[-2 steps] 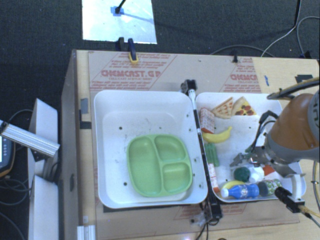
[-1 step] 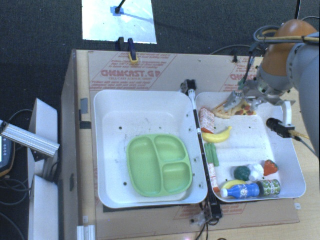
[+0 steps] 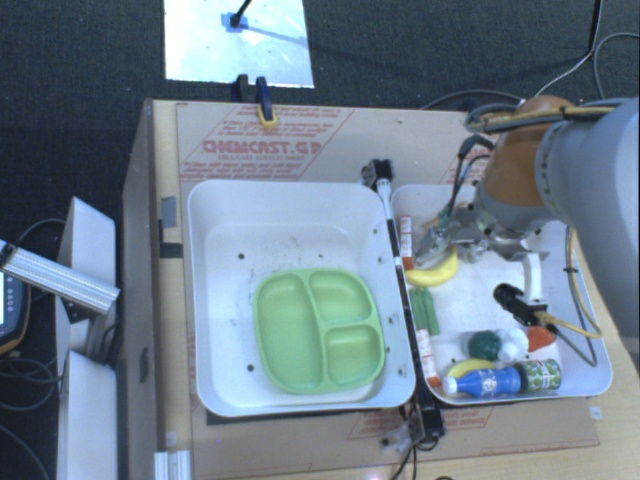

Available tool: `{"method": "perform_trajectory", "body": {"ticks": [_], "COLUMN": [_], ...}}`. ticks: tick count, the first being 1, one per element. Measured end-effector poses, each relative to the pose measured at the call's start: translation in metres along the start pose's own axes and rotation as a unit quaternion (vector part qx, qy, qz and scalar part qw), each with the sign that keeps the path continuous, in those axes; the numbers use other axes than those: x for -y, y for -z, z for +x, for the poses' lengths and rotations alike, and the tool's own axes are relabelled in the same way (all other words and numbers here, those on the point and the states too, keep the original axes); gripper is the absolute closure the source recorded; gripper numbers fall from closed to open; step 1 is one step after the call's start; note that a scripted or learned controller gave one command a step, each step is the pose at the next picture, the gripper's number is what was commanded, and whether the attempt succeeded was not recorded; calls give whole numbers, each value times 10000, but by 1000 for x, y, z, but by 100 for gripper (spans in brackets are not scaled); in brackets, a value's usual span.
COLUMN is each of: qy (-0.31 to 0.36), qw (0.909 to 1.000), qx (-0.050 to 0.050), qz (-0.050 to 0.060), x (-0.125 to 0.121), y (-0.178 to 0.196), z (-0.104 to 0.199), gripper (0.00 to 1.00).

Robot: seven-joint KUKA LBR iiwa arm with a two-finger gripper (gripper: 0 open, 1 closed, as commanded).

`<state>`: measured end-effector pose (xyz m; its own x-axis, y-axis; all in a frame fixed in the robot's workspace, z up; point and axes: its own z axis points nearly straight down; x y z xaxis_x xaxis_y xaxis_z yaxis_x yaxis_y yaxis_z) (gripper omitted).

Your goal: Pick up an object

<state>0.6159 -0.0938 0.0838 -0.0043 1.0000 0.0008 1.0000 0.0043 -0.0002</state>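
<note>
From the overhead camera, two white bins sit side by side on the bench. The left bin carries a green divided plate toward its near side. The right bin holds the clutter: a yellow banana at its far left, a green flat piece lying along the left wall just near of it, and along the near wall a blue bottle, a dark green round object and a small green-labelled can.

The arm reaches in from the right, its orange band above the wrist, and the gripper hangs low over the far left part of the right bin, directly above and apparently touching the banana. The wrist body and cabling hide the fingertips, so I cannot tell whether the claw is spread or pressed together, nor whether the banana sits between its tips.

The banana looks like the likely target. It lies close to the bin's left wall, so one risk is a finger landing on that wall or on the divider between the bins rather than beside the fruit. Its curved, smooth body may also roll or slide out of a closing pinch, leaving an empty grasp. The loose cables trailing over the right side could snag nearby items on the lift.
</note>
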Motion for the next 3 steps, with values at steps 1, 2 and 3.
{"method": "perform_trajectory", "body": {"ticks": [1,2,3], "qy": [-15,-6,5], "qw": [10000,10000,10000], "qx": [31,14,0], "qz": [-22,-27,-27], "x": [9,8,18], "y": [2,12,102], "z": [7,9,60], "gripper": [0,100,100]}}
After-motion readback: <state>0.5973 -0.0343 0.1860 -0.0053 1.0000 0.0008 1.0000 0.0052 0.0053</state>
